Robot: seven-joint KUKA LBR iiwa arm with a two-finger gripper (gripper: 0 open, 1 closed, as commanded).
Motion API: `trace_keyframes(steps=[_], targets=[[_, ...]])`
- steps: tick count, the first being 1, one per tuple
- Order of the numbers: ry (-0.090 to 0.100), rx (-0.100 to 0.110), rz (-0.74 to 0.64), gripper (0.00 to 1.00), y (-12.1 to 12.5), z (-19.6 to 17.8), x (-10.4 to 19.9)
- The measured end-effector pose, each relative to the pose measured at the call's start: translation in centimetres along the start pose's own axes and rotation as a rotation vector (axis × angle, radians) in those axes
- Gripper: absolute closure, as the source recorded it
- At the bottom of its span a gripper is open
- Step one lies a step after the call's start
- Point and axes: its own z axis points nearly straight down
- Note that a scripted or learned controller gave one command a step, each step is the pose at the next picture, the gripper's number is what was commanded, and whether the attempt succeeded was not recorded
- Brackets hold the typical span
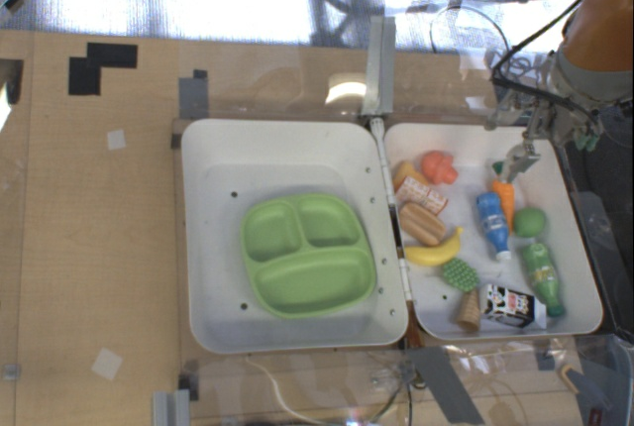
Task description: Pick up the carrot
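At the near edge of the right bin (584,315) lies a small black-and-white carton (513,306), and just left of it stands a brown cone topped by a green, bumpy scoop (463,288). A green bottle (543,278) lies along the right side of that bin, with a round green ball (530,222) just beyond it. Toward the middle there is one yellow banana (433,254), curved under a tan hot-dog bun (422,223), then a small tan-and-red wrapped item (423,195), a further tan piece behind it (405,174), and one orange-red lumpy fruit (439,166) at the far side.

One blue bottle (491,222) lies lengthwise, and the carrot (506,197) rests right beside it on its right, orange with a green top pointing to the far wall, in the far right part of the right bin.

The gripper (518,162) hangs over the carrot's green end, its pale fingers pointing down and close to the carrot top. How far apart the fingers stand cannot be told from here, and nothing is seen clamped between them. The grey arm with its orange band (602,18) comes in from the upper right.

The left bin (213,246) holds one green divided plate (309,254) with three compartments. Both bins sit side by side on the wooden bench (89,246).
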Motion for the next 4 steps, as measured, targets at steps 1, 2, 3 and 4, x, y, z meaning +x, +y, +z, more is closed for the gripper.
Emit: trace_keyframes(steps=[1,2,3,4], targets=[[0.018,0.000,0.081,0.00,-2.3,10.2,-0.1],[-0.011,0.004,0.077,1.00,-2.1,8.6,-0.7],[-0.003,0.002,-0.142,1.00,-2.3,9.8,9.9],[-0.006,0.002,-0.143,0.00,-2.2,9.9,9.8]])
